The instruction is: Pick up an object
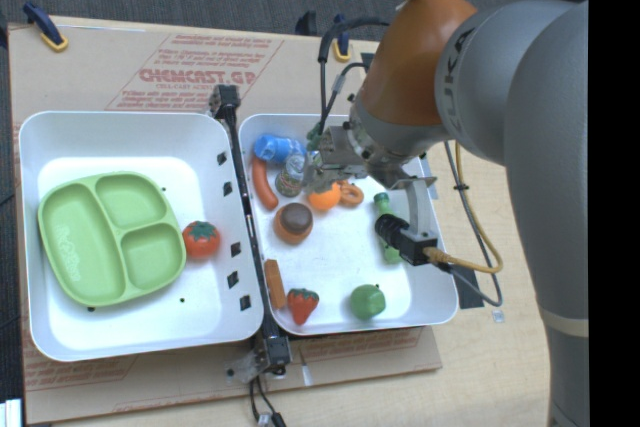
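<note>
The right bin (432, 300) holds several toy foods: a blue piece (270, 148), a red sausage (263, 183), a brown round piece (294, 222), an orange piece (325, 199) with an orange ring (351, 194) beside it, a green apple (367, 301), a strawberry (302, 303) and an orange stick (273, 281). My gripper (317, 172) is low over the bin's upper middle, just above the orange piece and right of the blue piece. The wrist hides what lies under it.
The left bin (40, 140) holds a green divided plate (110, 235) and a tomato (200, 239) at its right. Small green pieces (390, 253) lie by a black cable end in the right bin. The arm covers that bin's upper right corner.
</note>
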{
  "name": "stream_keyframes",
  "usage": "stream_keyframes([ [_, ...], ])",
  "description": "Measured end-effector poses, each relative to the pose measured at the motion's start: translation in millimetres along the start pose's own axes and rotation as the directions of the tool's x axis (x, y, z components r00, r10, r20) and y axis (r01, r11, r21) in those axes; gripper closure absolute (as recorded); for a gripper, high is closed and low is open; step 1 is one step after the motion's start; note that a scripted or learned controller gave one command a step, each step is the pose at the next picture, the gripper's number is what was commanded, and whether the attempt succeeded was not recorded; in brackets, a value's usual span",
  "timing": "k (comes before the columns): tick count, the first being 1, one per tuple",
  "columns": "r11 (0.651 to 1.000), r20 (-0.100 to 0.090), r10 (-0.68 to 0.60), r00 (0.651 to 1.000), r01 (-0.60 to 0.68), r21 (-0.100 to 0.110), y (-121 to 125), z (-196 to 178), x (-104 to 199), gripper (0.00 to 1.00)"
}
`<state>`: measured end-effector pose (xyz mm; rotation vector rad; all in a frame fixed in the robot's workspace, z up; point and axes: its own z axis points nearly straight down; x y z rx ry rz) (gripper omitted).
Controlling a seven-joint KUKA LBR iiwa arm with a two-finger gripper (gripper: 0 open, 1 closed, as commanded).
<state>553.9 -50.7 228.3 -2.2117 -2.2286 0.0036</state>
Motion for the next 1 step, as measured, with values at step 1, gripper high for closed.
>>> stream_keyframes([
  [1,1.000,0.001,0.001,1.000,-0.001,0.000,-27.4,3.2,-5.4,1.00],
])
